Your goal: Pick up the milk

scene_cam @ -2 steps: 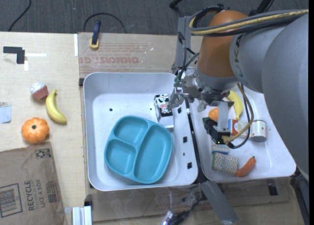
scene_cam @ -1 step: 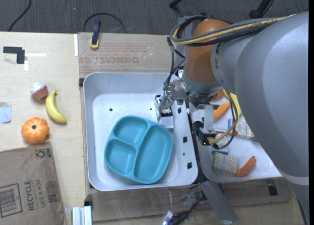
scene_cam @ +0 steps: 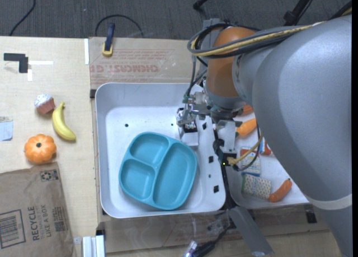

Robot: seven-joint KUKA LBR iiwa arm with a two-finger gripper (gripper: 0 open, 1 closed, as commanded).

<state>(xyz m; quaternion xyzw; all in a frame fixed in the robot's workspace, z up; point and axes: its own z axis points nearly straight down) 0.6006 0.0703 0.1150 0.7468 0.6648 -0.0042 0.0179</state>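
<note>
Grey arm (scene_cam: pixel 302 110) bulk hides most of the right bin (scene_cam: pixel 246 197), where the milk (scene_cam: pixel 251 160) seems to lie, just right of the blue divided plate (scene_cam: pixel 159 170). Above that plate's upper right edge hangs the gripper (scene_cam: pixel 189 120); whether it is spread or closed I cannot tell. A good pick needs it shifted right, squarely over the carton, before descending.

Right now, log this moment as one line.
arm: over bins' shared edge | gripper: low in left bin, beside blue plate | milk: right bin, not held
</note>
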